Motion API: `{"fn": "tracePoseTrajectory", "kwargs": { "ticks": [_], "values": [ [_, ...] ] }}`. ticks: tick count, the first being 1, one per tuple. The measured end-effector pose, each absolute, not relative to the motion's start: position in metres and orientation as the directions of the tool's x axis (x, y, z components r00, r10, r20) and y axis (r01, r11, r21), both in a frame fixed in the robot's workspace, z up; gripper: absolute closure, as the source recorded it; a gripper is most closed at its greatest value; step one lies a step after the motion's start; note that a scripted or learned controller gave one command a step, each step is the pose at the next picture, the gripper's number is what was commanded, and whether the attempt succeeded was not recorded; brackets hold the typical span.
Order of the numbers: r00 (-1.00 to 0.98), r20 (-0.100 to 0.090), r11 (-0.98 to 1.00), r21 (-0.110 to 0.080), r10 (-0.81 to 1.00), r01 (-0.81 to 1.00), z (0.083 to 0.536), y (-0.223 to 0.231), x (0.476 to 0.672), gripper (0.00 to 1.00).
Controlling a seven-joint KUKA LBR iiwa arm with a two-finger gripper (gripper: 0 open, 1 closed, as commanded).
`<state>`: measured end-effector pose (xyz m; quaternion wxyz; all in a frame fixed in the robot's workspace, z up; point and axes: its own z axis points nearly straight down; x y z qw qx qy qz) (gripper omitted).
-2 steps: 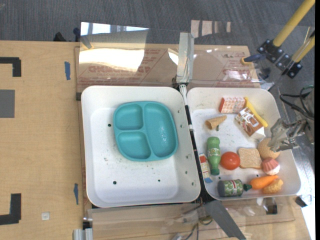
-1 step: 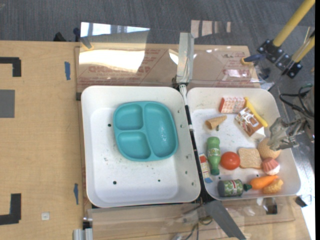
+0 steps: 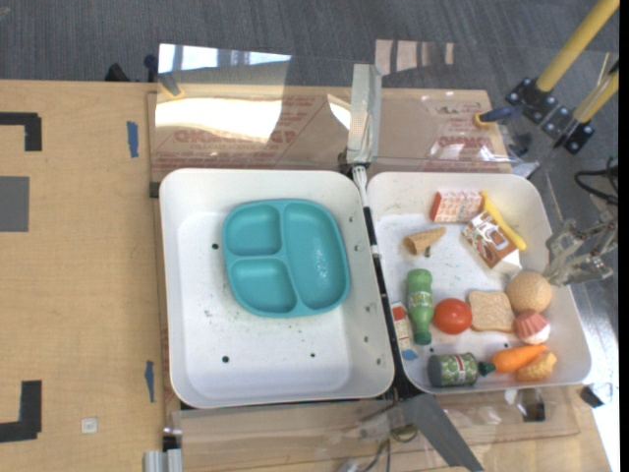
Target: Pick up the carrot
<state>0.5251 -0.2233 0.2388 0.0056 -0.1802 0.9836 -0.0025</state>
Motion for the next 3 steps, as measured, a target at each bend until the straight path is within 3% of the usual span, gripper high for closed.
{"fn": "tracePoseTrajectory", "kwargs": {
  "ticks": [1,2,3],
  "values": [
    [-0.880,-0.008,0.880,-0.004,-0.474,-0.474,0.214,-0.223,0.549,1.00],
    [-0.827,-0.010,0.827,-0.009,-0.563,-0.563,0.280,-0.223,0.595,1.00],
    [-0.645,-0.003,0.645,0.000,-0.764,-0.764,0.241,-0.223,0.526,1.00]
  ]
}}
